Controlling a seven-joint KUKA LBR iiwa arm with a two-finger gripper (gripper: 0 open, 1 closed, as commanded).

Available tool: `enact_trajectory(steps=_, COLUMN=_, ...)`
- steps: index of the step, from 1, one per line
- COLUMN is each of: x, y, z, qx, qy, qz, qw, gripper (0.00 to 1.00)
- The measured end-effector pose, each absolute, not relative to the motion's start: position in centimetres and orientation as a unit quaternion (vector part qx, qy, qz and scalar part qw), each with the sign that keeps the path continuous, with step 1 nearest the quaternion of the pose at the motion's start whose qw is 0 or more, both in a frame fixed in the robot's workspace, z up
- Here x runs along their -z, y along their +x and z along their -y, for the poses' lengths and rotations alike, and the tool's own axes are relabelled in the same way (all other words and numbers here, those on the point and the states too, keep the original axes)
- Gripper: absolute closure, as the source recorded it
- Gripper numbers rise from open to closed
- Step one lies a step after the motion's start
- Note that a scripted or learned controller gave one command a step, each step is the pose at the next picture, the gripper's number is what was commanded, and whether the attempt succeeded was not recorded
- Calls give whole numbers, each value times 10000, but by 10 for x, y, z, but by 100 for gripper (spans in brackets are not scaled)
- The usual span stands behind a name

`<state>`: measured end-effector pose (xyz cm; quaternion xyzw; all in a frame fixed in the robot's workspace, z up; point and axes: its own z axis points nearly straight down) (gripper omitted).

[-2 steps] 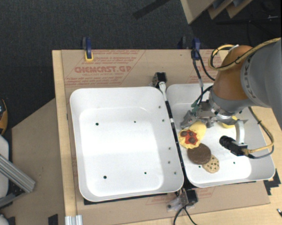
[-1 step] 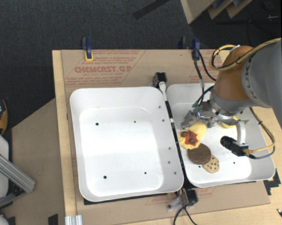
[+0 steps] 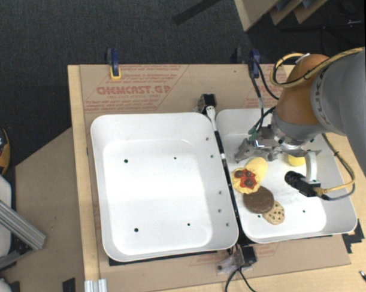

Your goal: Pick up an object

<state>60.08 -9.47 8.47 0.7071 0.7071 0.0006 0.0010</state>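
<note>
— So, where is the gripper (image 3: 250, 147) right now?

— Low over the right bin (image 3: 329, 224), near that bin's far left corner, with the grey arm (image 3: 343, 95) coming in from the right and its orange band (image 3: 298, 102) just above the wrist.

— Is it released or clenched?

— I cannot tell; the wrist covers much of it from this slant, and nothing is visibly held in it.

— And the things it could pick up?

— All in the right bin. A yellow toy piece with red topping (image 3: 251, 173) lies just on the near side of the gripper, close to the bin's left wall. Whether the gripper touches it, I cannot say. A brown disc (image 3: 258, 201) sits just in front of that piece, touching or nearly so, and a chocolate-chip cookie (image 3: 273, 214) lies against the disc's near right edge.

— Anything else?

— A small yellow lump (image 3: 296, 161) shows on the right of the wrist, partly hidden by it.

— And the surroundings?

— The left bin (image 3: 160, 185) lies beside the right one, their rims meeting along the middle. Both rest on a brown board with red lettering on the desk (image 3: 139, 87), and a blue clamp (image 3: 113, 58) grips the board's far edge
</note>
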Motion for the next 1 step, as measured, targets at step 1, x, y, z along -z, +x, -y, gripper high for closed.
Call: enact_trajectory(steps=1, x=-95, y=601, z=95, qx=-10, qy=7073, qz=-7069, qw=16, gripper=100)
